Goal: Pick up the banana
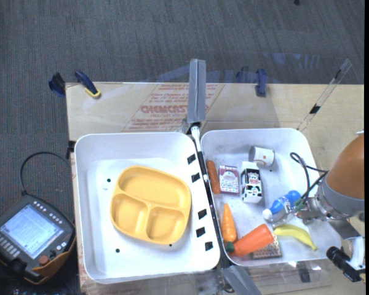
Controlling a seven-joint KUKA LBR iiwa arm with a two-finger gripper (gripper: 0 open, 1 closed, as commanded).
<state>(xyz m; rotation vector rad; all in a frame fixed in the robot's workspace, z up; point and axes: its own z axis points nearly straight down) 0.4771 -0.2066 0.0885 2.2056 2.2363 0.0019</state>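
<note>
Gripper [302, 209] low in the right bin [230, 141], jaw state impossible to tell from here. Banana [297, 235] lying on the bin floor just below and beside it, a blue-capped bottle [280, 205] close at its left, a big carrot [253, 239] farther left.

two white bins [86, 165], two carrots [229, 223], one banana [297, 235], one yellow tray [150, 204]
</note>
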